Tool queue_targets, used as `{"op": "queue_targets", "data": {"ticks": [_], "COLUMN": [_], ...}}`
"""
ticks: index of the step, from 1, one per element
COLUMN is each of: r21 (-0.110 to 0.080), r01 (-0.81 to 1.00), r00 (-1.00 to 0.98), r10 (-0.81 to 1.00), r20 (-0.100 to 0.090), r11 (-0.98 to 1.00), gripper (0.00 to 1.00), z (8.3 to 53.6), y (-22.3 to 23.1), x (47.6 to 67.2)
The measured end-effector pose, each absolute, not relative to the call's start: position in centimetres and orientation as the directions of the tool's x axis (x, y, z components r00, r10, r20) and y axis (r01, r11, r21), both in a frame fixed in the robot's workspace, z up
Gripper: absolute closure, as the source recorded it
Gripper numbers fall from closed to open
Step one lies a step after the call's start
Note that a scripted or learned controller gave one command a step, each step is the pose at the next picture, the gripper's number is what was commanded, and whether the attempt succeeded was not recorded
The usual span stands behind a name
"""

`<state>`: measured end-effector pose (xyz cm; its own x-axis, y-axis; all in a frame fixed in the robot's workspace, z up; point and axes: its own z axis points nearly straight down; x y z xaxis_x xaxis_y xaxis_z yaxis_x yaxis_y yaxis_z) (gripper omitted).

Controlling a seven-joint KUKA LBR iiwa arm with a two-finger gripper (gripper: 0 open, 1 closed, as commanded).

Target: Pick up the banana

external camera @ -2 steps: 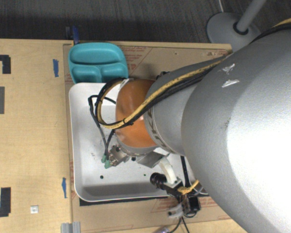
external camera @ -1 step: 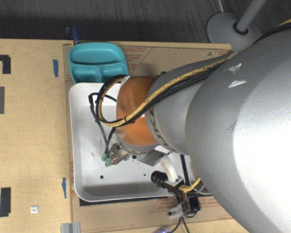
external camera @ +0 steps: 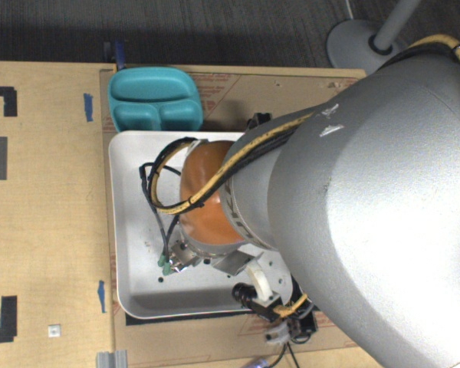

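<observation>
The arm (external camera: 353, 190) is lowered steeply into the white bin (external camera: 130, 205), probably so that the gripper (external camera: 171, 264) can reach the bin floor. Whether the gripper is open or closed cannot be told, because it is covered by the wrist. The banana's place cannot be told either; it is presumably hidden under the arm.

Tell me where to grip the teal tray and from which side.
Probably its raised rim at the view's left, pinched from straight above: the teal tray lies flat, open side up, its walls thin, and that edge sits farthest from the arm.
</observation>
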<state>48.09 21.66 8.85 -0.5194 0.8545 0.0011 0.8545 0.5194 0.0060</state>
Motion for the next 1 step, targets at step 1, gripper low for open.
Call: {"op": "queue_targets", "data": {"ticks": [1], "r21": [0.008], "r01": [0.855], "r00": [-0.519], "r10": [0.855], "r20": [0.001], "r11": [0.519], "gripper": [1.0], "z": [9.82], "y": [21.69], "x": [48.13]}}
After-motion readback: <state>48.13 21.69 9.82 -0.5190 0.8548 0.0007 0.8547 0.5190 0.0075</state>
